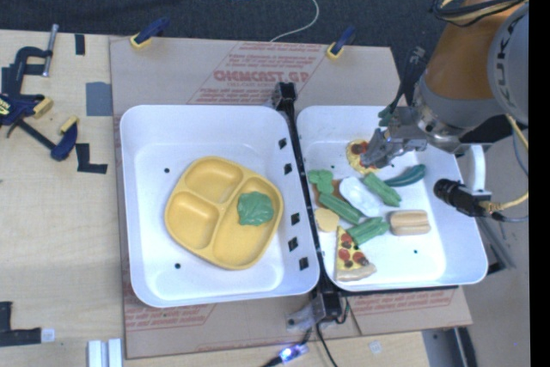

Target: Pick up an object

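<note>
Hovering low over the right shallow white bin [464, 266], the two-finger gripper [378, 152] sits just above a small round yellow-and-red toy [357, 153] among the clustered plastic food, probably lining up a grasp; its grip state can't be told.

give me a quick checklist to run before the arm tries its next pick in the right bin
1. Gripper is over the right bin: ok.
2. Something sits under the gripper: ok, a round yellow piece lies beside its tip.
3. Object already held between the fingers: cannot tell.
4. Targets are well separated: not ok, the green pieces and white piece overlap in a pile.
5. Isolated options exist: ok, the bread roll and pizza slice lie at the pile's edge.
6. Left bin's yellow tray is out of the way: ok.
</note>
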{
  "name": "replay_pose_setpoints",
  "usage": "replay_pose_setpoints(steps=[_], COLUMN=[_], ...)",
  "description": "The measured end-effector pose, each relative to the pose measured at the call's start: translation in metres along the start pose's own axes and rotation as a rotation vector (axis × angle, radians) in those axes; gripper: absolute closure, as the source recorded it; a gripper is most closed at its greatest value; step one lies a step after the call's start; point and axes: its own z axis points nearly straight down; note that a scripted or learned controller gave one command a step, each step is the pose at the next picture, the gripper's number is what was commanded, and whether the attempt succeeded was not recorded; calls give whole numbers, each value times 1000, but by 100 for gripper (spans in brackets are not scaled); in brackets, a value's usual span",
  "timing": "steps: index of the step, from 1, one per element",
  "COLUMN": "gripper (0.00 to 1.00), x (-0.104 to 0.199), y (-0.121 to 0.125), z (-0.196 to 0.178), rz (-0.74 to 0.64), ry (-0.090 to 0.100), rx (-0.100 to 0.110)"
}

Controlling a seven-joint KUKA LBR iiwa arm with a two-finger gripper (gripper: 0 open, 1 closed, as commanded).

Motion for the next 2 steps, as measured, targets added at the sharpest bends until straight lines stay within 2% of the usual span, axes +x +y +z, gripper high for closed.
replay_pose_setpoints(steps=[2], gripper=[100], x=[91], y=[-54], z=[15], rz=[2], ry=[-1], rx=[2])
